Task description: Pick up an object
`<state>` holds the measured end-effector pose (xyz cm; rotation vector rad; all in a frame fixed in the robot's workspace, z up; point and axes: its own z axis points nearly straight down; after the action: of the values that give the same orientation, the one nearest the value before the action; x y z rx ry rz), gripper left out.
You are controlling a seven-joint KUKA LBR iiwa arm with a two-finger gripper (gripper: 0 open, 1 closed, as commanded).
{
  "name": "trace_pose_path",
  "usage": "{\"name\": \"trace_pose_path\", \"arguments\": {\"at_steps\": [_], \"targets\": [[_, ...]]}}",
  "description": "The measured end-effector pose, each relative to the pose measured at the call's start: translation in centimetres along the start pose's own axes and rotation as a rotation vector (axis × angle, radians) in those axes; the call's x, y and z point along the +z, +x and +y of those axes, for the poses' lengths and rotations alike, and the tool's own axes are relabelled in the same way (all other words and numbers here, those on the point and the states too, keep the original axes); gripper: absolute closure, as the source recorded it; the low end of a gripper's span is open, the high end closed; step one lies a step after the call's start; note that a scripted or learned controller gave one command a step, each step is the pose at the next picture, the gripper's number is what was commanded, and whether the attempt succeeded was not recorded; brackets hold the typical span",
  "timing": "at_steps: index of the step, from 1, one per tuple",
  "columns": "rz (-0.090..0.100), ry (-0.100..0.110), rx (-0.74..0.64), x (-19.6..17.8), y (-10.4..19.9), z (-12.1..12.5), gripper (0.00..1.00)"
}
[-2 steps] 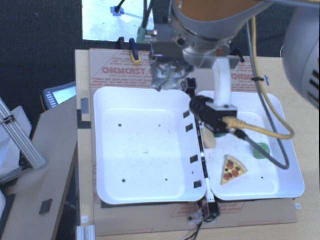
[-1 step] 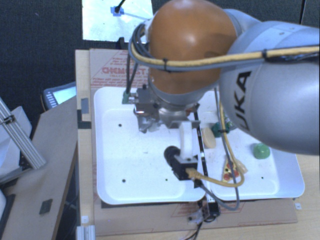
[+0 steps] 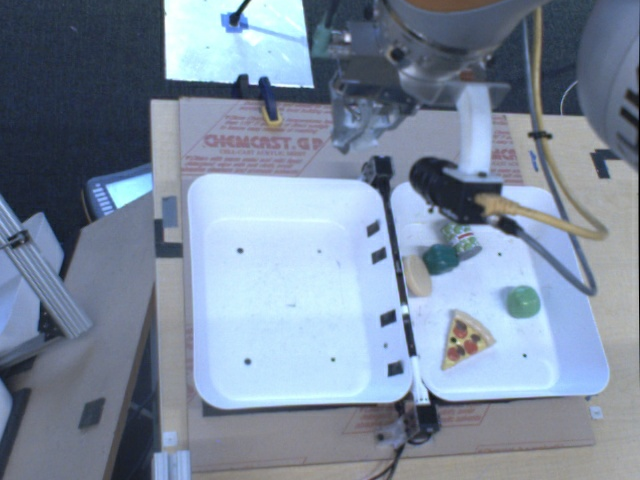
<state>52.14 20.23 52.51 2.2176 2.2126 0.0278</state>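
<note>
Pincer (image 3: 365, 128) hangs near the far edge of the table (image 3: 170, 298), behind the seam between the two bins; whether it is clenched or released I cannot tell. Candidate objects lie loose in the right bin (image 3: 580, 368): a pizza slice toy (image 3: 466, 339), a green ball (image 3: 522, 301), a teal piece (image 3: 439, 259) and a small can (image 3: 461, 237). Scattered apart, they seem laid out for single grabs. Arm (image 3: 470, 8) reaches in from the right, wrist pointing down.
</note>
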Motion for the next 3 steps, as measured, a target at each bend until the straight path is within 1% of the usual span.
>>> {"name": "trace_pose_path", "arguments": {"at_steps": [1, 2, 3], "targets": [[-0.004, 0.017, -0.008, -1.1, 3.3, -3.6, 1.00], [-0.012, 0.030, -0.003, 16.7, 3.0, -3.5, 1.00], [0.002, 0.003, -0.007, -1.9, 3.2, -3.5, 1.00]]}}
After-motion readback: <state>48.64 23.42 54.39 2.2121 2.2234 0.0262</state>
